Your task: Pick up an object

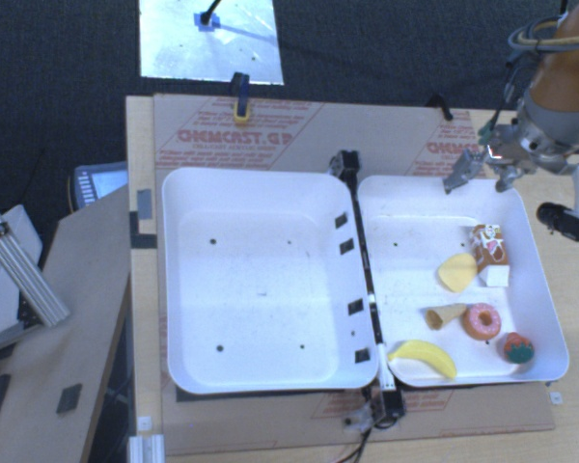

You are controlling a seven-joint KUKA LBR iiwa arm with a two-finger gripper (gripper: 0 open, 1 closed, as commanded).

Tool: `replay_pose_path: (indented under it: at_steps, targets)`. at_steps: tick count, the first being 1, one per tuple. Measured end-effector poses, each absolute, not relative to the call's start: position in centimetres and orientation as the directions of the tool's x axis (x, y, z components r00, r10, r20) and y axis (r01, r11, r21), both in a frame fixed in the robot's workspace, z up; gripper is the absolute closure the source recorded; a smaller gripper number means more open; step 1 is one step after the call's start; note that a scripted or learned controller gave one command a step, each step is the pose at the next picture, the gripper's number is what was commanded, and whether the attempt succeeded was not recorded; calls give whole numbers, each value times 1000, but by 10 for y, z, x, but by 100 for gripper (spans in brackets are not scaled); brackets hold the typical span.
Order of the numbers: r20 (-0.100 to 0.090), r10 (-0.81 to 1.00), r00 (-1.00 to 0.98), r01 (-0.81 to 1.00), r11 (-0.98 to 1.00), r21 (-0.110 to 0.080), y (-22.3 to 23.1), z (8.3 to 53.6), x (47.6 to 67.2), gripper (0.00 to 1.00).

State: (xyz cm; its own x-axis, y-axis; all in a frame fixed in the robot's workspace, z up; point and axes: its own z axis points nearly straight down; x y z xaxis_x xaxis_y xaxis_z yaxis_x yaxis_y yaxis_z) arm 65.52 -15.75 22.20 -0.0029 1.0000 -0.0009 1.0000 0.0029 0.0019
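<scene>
White right-hand bin (405,258) carries every candidate: banana (425,358), pink doughnut (482,321), cone (445,314), yellow wedge (456,273), all lying loose. Pincer (482,174) hangs over that bin's far rim, well apart from them, nothing between its tips; how wide it stands cannot be told. Pick not yet begun: descent, grasp and lift all remain.

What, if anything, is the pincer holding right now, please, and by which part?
Nothing: the pincer hangs above the right bin's far rim with no object between its fingers.
</scene>
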Motion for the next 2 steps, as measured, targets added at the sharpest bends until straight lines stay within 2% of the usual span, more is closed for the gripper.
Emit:
replay_pose_path:
  at_steps: [1,2]
  targets:
    - [-2,1000,0,1000,0,1,-191,158,669,0]
    - [-1,1000,0,1000,0,0,-207,98,669,0]
